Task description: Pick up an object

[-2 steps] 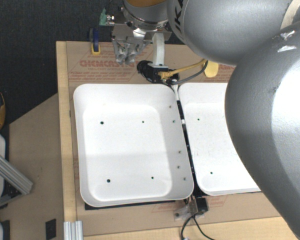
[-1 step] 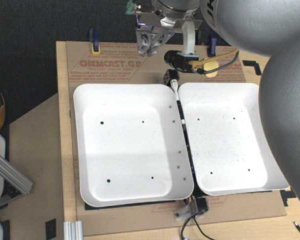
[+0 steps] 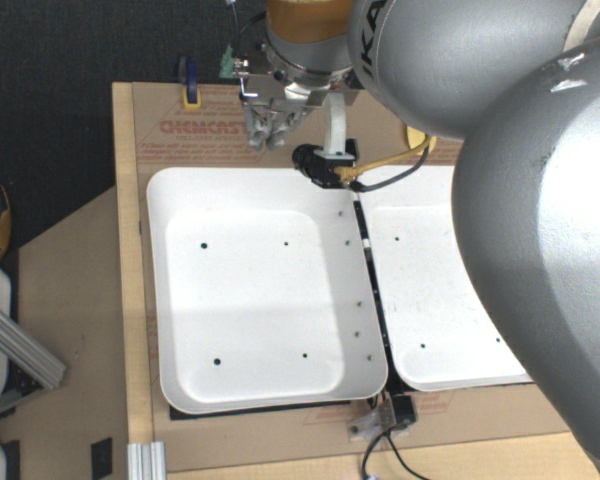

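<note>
Tool [image 3: 265, 128] above shallow white plastic left bin's [image 3: 170, 298] far rim; grip state unreadable; no graspable object visible, handling unjudgeable.

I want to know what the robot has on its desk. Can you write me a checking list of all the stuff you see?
Surface: a brown cardboard-covered bench with faint red print at the back.
Job's things: nothing seen to pick up; the left shallow white plastic bin and the right shallow white bin show bare floors with small dark dots.
Clutter: a small blue and yellow clamp at the bench's back edge.
Grippers: the metal two-finger gripper hangs above the back edge of the bench, behind the left bin, with nothing between its fingers.
Cables: a black cable runs between the bins; a yellow-tipped one loops near the wrist.
Surroundings: dark carpet, grey metal rail at left.
</note>
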Robot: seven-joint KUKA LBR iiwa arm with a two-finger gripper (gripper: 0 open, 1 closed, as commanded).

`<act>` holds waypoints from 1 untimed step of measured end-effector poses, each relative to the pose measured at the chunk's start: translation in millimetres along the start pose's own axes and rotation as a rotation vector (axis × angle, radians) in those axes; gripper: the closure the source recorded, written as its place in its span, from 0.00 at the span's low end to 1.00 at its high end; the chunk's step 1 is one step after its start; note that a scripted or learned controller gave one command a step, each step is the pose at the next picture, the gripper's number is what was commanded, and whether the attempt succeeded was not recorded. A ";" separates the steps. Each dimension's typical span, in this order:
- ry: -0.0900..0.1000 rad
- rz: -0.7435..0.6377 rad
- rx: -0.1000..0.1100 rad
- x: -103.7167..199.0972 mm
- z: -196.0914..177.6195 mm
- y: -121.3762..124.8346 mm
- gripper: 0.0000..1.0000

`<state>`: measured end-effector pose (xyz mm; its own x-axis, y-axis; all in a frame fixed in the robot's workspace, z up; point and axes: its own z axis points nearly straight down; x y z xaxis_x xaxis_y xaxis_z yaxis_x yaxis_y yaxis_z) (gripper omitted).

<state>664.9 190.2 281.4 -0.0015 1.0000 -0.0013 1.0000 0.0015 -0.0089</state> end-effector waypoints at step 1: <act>0.002 0.004 -0.018 -25.1 -62.0 1.9 1.00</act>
